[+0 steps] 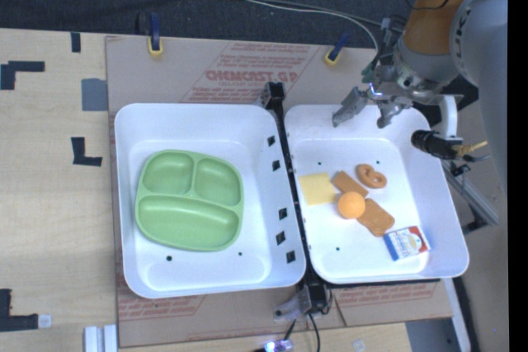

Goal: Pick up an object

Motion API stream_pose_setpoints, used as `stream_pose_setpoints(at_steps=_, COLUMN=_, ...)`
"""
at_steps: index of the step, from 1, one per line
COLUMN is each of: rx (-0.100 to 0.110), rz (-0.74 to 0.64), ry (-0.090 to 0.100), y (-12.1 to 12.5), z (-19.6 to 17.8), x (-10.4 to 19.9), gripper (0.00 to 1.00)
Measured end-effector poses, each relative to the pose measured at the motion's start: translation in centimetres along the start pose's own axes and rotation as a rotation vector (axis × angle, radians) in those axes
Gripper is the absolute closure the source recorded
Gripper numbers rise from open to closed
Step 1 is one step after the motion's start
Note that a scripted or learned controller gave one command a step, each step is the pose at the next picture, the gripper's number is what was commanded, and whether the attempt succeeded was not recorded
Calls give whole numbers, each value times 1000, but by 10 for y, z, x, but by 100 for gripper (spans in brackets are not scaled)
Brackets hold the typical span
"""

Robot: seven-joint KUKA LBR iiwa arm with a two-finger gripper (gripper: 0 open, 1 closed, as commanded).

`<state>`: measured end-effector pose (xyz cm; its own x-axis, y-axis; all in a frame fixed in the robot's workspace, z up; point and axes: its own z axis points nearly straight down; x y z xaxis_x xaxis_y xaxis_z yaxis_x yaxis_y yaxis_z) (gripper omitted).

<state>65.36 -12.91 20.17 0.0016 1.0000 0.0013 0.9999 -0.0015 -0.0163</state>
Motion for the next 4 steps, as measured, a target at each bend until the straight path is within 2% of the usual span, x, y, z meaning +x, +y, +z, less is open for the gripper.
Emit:
stream_pose_setpoints(at_steps=1, rx=-14, rz=-3, ry=-2, y=3, z=-10, x=0, gripper=0)
stream_pose_setpoints(at_steps=4, rx=-15, rz=-4, ry=-3, y=1, z=119, x=-4, gripper=0)
